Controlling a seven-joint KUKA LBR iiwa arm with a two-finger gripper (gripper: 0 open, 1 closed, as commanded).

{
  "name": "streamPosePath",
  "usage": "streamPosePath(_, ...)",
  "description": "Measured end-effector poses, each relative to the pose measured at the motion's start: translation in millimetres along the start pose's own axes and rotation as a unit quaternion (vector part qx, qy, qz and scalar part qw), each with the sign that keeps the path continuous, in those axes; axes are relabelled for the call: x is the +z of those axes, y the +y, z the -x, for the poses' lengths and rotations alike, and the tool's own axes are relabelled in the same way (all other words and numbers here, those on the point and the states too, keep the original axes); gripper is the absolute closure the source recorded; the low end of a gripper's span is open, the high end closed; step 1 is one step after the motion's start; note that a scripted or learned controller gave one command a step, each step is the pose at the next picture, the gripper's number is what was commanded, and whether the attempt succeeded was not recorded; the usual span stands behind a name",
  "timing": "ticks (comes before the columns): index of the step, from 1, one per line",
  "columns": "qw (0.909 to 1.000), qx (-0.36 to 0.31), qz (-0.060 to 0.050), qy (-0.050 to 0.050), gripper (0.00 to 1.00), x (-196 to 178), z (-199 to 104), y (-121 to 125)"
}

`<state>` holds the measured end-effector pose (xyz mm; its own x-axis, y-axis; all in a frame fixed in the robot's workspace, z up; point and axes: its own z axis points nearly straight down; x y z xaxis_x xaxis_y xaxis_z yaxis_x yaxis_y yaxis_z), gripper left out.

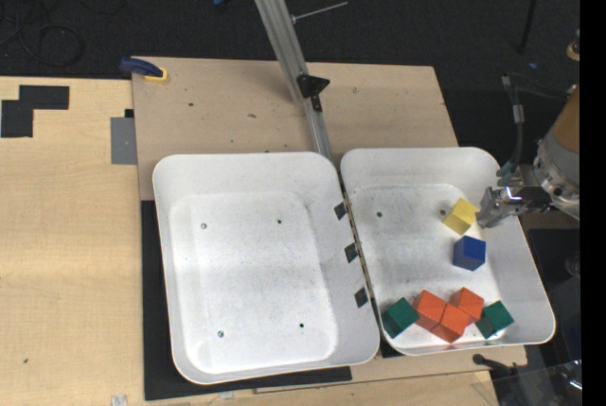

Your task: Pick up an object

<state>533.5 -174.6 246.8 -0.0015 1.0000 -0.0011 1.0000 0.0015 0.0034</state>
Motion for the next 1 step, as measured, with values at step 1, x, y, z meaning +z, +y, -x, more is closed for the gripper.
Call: streamPosePath(1, 1.0, -0.001, -0.004, 0.002, 1.0, 13.2, -53.4, -2.8)
